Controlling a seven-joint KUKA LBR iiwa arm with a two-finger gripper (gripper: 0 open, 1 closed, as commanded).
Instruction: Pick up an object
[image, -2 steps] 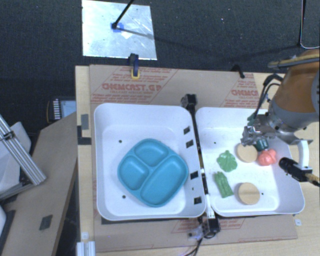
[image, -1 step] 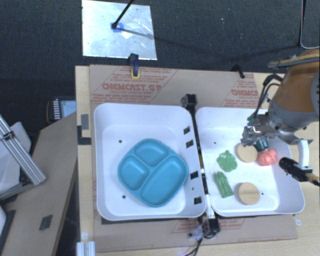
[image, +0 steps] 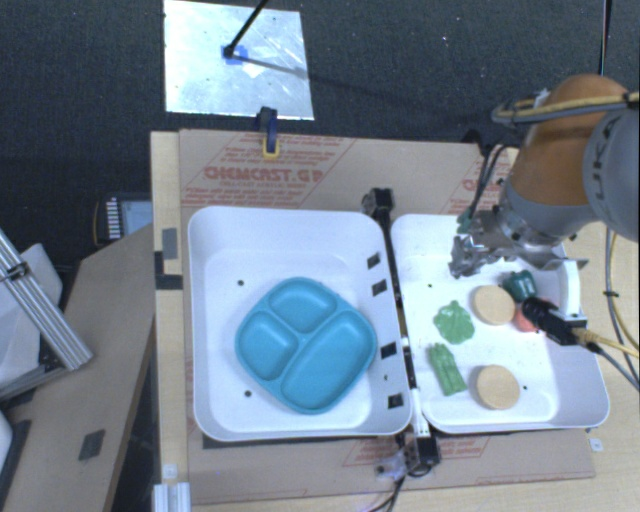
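Two shallow white bins side by side on the table (image: 170, 330), split by a black divider strip.

Left bin (image: 215, 240): one thing only — a blue divided plate (image: 305, 343) with three compartments, lying flat a little toward 5 o'clock of the bin's middle, nothing on it.

Right bin (image: 580, 400): several small items. Near the bin's middle, a green broccoli-like toy (image: 453, 322); straight toward 6 o'clock from it, a green pickle-shaped piece (image: 446, 367), lying lengthwise and close to the divider. At 3 o'clock of the broccoli, just beside it, a tan round disc (image: 492, 305); a second tan round disc (image: 497, 387) at 5 o'clock in the bin, near the front wall. At 2 o'clock of the first disc, a dark green piece (image: 520, 285); at 3 o'clock of that disc, touching or nearly so, a small red piece (image: 525, 320), partly hidden by black hardware and cabling.

Claw (image: 465, 258) down at the bin's 11 o'clock area, over bare white floor, apart from the broccoli and the disc below it. Nothing visible between the fingers; open or closed — cannot tell from this slant. Grey arm with orange band rising toward 2 o'clock.

Beyond the bins at 12 o'clock, a silvery sheet (image: 240, 60) on dark carpet.
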